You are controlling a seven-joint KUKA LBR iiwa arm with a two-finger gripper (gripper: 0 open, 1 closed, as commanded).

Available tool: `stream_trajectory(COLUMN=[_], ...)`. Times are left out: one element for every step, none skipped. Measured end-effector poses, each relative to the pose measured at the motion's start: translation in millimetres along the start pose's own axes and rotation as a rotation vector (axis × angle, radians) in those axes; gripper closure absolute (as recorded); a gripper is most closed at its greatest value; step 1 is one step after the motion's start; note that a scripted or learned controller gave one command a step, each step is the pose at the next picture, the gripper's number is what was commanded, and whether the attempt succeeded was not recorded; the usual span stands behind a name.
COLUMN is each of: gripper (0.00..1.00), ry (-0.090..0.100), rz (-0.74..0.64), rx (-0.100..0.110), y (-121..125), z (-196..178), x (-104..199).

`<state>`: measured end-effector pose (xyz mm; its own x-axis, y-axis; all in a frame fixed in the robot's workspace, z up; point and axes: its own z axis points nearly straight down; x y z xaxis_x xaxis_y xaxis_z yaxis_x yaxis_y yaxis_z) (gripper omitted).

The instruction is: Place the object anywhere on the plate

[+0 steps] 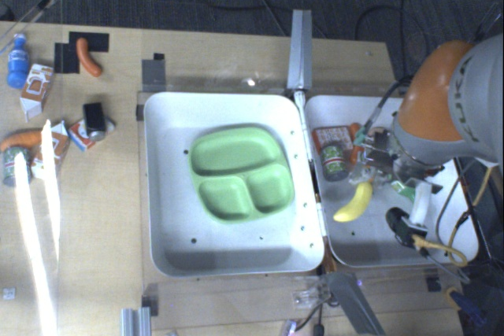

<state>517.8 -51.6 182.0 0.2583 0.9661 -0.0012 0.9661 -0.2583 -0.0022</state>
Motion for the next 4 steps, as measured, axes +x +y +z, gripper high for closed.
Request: stream_trajectory(gripper=[1.00, 0.00, 0.00, 0.00], ry=[0.000, 0.000, -0.001, -0.001], rz=[-0.016, -0.017, 0.353, 0.322], rx=[0.000, 0.000, 0.001, 0.002], y=[-9, -9, 12, -66], z=[0, 0, 0, 31], x=[114, 114, 124, 161])
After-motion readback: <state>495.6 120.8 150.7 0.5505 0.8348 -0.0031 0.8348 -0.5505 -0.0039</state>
